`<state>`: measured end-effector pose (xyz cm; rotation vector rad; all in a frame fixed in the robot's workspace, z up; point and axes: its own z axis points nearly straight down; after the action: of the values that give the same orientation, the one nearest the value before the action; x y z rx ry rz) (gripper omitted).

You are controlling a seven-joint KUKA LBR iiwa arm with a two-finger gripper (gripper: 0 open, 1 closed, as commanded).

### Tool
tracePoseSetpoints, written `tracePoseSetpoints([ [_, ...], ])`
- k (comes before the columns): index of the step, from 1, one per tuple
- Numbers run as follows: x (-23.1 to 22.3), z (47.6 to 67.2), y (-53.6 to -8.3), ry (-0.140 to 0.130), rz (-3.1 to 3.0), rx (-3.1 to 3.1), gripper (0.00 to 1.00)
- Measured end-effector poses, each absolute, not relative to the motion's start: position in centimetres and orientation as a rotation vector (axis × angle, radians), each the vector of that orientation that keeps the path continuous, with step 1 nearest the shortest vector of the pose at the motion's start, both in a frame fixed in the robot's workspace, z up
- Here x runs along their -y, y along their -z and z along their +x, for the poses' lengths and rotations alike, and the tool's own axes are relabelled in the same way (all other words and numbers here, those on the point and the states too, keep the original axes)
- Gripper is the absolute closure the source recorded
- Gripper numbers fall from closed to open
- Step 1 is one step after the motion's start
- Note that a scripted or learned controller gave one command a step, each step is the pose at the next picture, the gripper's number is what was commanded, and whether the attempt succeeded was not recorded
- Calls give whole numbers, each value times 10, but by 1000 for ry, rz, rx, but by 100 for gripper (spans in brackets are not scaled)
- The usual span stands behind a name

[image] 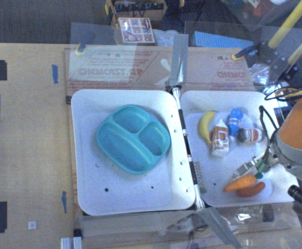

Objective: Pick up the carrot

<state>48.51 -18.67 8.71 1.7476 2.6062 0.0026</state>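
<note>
The orange carrot (241, 183) lies near the front edge of the right bin (280, 193), its tip pointing left. A red sausage-shaped piece (251, 190) lies right against its front side. My gripper (251, 169) hangs just above and slightly right of the carrot's thick end, reaching in from the right below the orange wrist band (298, 124). I see nothing lifted off the bin floor.
Further back in the right bin are a banana (206, 125), a small carton (220, 139), a blue object (236, 119) and a small bottle (250, 135). The left bin (88, 185) holds a teal divided plate (134, 138). Cardboard sheets lie behind both bins.
</note>
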Motion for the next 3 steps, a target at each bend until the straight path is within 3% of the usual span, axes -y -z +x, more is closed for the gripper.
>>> tracePoseSetpoints([
  [1, 158, 480, -113, -2, 905, -3009, 0],
  [2, 109, 481, -88, 2, 359, -3117, 0],
  [3, 181, 482, -87, 4, -149, -3128, 0],
])
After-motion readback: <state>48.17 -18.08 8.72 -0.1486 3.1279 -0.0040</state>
